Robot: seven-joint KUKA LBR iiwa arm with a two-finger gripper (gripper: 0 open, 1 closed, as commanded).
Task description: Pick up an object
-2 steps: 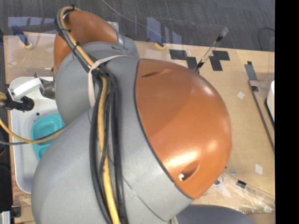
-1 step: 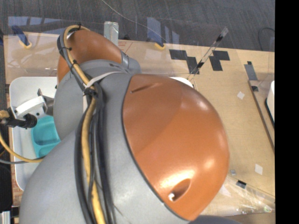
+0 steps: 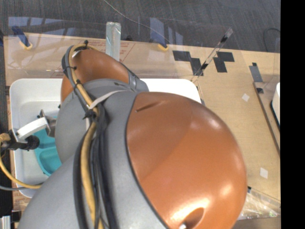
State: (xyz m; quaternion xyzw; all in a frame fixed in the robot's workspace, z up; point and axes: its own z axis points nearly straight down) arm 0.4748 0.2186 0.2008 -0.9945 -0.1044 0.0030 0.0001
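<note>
A teal object (image 3: 47, 155) lies in the left white bin (image 3: 19, 87), partly covered by my arm. My grey and orange arm (image 3: 167, 161) reaches far across the view and hides most of both bins. My gripper (image 3: 45, 123) hangs low over the left bin, just above and beside the teal object, mostly hidden under the wrist. Whether it touches the object cannot be told.
A strip of the right bin's far rim (image 3: 171, 84) shows behind the arm. The brown bench top (image 3: 238, 94) lies open to the right, with black tape marks (image 3: 205, 58). A clear wall (image 3: 114, 37) stands along the back edge.
</note>
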